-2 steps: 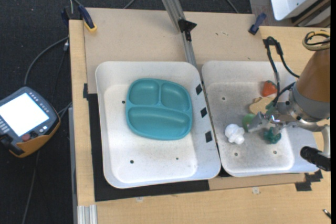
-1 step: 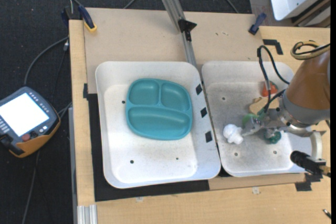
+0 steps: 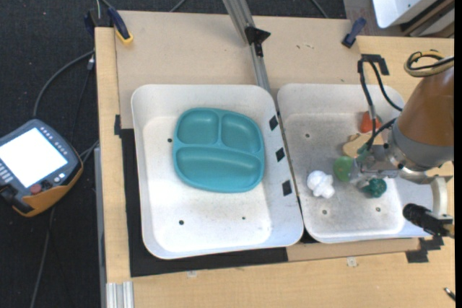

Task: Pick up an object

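No legible writing is seen on anything. A teal tray (image 3: 217, 150) is seen in the left bin (image 3: 155, 227). In the right bin (image 3: 325, 223), the pincer (image 3: 369, 168) is lowered among a green ball (image 3: 342, 169), a teal piece (image 3: 375, 187) and a white lump (image 3: 320, 183); its grip cannot be told.

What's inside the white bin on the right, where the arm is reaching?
The right bin holds a white lumpy object, a green object, a teal one, a tan piece and something orange-red. The arm covers the bin's right side.
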`<state>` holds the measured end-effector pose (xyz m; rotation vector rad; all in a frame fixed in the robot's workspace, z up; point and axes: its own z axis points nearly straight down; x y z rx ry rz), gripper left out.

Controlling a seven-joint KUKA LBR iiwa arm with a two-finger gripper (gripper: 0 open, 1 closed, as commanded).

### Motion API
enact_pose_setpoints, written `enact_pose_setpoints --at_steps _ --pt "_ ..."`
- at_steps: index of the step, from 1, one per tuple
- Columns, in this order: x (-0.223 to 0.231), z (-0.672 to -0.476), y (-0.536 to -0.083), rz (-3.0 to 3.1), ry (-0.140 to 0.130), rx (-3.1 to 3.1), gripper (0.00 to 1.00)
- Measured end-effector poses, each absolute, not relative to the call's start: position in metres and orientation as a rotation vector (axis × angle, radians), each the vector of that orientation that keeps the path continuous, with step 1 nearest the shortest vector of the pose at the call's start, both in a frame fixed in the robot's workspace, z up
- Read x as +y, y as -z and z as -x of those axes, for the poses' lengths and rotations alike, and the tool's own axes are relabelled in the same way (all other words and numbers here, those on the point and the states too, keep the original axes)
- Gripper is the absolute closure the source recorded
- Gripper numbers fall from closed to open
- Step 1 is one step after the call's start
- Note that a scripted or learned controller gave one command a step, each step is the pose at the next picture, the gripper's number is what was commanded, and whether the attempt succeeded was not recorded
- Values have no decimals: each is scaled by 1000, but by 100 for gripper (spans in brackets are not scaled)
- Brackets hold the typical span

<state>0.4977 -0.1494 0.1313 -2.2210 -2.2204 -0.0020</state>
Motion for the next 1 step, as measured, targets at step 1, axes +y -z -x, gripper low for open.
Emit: enact_pose_setpoints --at_steps 1 --pt "-156 -499 -194 2226 5 -2227 100"
